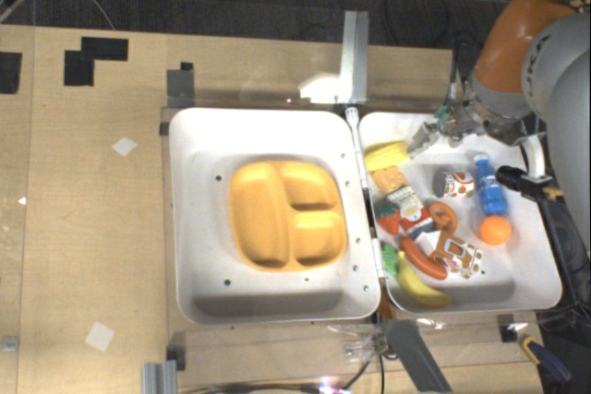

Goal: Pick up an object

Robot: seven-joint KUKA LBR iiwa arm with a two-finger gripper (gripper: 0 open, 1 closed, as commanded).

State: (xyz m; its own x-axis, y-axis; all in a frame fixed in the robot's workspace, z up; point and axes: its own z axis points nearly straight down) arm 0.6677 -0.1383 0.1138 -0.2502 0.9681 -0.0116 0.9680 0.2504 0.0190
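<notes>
My gripper (436,128) hangs over the back part of the right bin (540,277), below the arm's orange band (517,37). It is apart from the objects and nothing shows in it. Just left of it lies a yellow block (386,155). In front of it stand a small can (454,185) and a blue bottle (488,185). An orange ball (496,231), a hot dog (423,259), a banana (421,288), an orange ring (441,217) and a small cracker box (399,197) lie further forward.
The left bin (199,272) holds a yellow divided tray (284,212). A metal post (355,60) stands behind the rim between the two bins. Black cables (522,180) hang along the right bin's right side.
</notes>
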